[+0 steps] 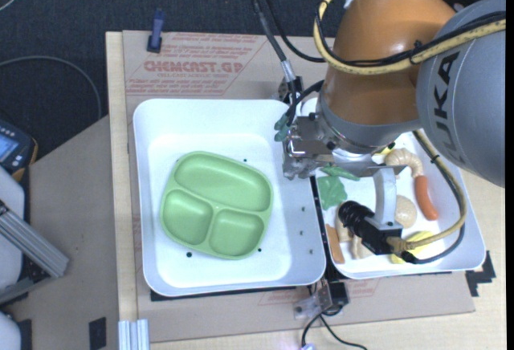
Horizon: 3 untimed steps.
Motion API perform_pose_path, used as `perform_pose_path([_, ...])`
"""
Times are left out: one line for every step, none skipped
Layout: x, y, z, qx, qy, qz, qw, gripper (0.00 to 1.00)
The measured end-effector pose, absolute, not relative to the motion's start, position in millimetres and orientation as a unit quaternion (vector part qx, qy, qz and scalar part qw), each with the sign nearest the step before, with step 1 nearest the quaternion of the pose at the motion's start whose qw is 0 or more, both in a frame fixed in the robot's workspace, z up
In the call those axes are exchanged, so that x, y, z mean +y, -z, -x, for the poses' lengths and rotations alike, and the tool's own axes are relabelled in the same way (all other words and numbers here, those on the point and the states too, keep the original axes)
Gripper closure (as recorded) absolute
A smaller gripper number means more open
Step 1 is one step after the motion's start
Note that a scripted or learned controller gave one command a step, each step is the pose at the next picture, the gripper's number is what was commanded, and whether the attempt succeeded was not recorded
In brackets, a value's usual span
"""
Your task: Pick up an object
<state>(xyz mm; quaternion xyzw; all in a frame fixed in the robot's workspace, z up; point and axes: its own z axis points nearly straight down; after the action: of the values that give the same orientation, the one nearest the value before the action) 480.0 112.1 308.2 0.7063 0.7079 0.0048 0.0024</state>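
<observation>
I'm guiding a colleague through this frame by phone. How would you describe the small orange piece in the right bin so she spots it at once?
Start at the right bin, the one the grey and orange arm hangs over. By its right wall lies a short orange stick, slanted, next to a pale rounded piece. It is the one straight, plain bright orange item; the pieces around it are cream or yellow.

The arm [385,75], itself cut off at the right edge of the frame, covers most of the right bin [458,257] and hides much of its contents. A green thing [332,185], perhaps a leaf, pokes out from beneath it. At mid left, the frame's edge cuts off a dark device [12,148].
</observation>
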Motion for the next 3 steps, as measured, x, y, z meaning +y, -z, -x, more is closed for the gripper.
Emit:
perform_pose_path([146,-516,-515.8,0.709,-0.0098,-0.705,0.005,1.0])
perform_pose_path([114,-361,-504.9,0.706,0.0078,-0.709,-0.004,1.0])
perform_pose_path([145,-302,-476.8,0.708,0.0043,-0.706,-0.003,1.0])
